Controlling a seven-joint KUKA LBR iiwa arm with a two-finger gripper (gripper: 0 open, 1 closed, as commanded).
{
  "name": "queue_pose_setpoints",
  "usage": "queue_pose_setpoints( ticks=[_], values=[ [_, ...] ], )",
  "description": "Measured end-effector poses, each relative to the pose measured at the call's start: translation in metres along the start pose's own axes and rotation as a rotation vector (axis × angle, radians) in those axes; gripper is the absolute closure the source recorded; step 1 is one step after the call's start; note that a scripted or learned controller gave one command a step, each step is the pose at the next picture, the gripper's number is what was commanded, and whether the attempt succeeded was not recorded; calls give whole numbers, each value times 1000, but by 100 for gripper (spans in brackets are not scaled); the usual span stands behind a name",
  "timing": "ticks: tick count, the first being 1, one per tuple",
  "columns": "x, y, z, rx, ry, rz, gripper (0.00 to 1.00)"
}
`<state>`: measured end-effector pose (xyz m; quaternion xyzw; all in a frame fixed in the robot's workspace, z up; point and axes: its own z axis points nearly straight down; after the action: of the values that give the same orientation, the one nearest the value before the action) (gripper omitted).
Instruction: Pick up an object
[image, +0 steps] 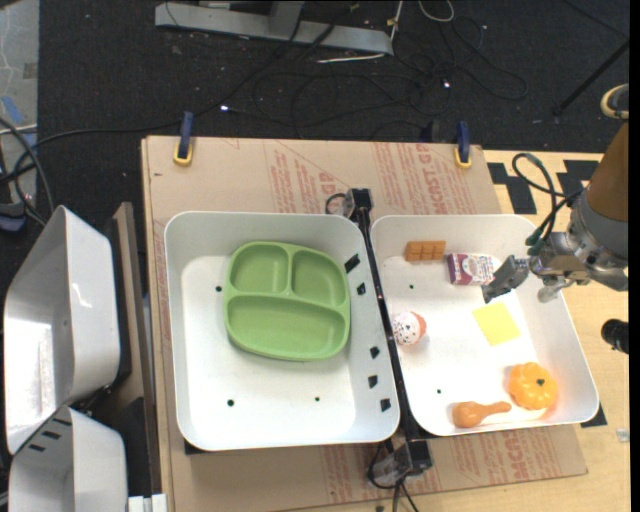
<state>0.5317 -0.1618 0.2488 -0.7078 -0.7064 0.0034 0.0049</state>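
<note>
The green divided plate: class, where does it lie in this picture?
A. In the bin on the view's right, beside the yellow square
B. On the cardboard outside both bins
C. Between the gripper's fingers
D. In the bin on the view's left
D: the green divided plate lies flat on the floor of the left bin, alone there, apart from the gripper over the right bin.

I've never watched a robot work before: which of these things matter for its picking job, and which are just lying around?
For the job:
end effector
yellow square
purple carton
orange block
white ball
pumpkin
orange gourd

Just lying about:
green divided plate
clamps
cables
</note>
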Motion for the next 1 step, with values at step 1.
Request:
queue_pose_setpoints(
  ticks=[1],
  values=[
    [0, 2, -6, -12, -2, -3, 0]
  ],
)
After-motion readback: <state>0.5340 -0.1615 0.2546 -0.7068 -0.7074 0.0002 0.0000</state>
